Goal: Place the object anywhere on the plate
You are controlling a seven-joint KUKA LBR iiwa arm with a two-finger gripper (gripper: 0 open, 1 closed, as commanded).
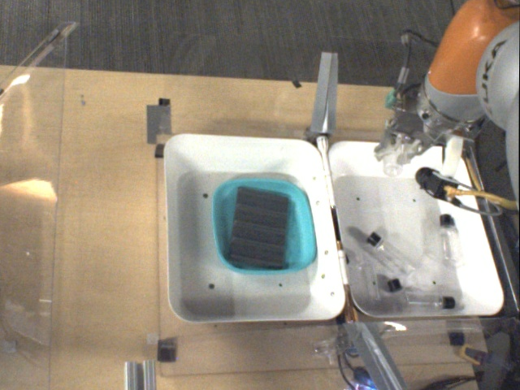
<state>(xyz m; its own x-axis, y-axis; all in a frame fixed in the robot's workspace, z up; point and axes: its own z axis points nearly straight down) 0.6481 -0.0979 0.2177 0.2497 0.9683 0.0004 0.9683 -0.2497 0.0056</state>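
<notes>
The bench (89,242) is a light wood surface. Two shallow white bins sit on it side by side, touching along their inner edges. The left bin (187,283) stands near the bench centre; the right bin (487,299) stands just beside it. A grey upright post (325,96) stands at the far end of the joint between the bins. Small dark brackets (159,120) are fixed to the bench near the left bin's far-left and near-left corners. A clear panel (32,185) covers the bench's left part.
</notes>
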